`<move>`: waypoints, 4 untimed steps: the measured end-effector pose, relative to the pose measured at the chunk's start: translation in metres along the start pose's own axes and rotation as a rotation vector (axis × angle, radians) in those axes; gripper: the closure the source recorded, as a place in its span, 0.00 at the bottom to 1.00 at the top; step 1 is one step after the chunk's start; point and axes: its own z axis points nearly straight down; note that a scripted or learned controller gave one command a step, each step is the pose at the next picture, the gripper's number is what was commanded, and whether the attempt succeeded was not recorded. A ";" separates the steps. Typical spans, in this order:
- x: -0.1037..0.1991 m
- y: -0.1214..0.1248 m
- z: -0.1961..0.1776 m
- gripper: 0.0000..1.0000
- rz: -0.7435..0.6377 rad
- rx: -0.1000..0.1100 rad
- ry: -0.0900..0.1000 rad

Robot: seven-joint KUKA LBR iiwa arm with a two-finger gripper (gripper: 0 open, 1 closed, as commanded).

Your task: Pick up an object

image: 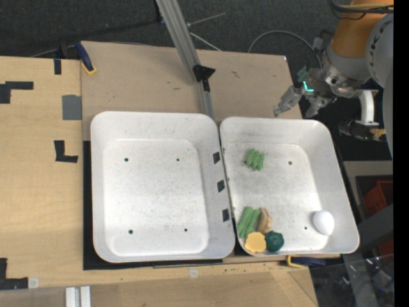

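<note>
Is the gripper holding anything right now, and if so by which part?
Nothing is held. The gripper is open above the right bin's far edge, with nothing between its fingers.

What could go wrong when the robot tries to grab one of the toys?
Three things might go wrong. The green, tan, yellow and dark green toys sit bunched against the right bin's near wall, so the gripper could bump the wall or nudge a neighbour. The white ball looks round and could roll away. The small green toy might slip out.
</note>
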 end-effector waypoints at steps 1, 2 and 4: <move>0.000 0.001 -0.003 0.00 -0.002 -0.005 -0.002; -0.009 0.004 0.053 0.00 0.000 0.000 -0.002; -0.010 -0.005 0.145 0.00 0.001 0.007 -0.002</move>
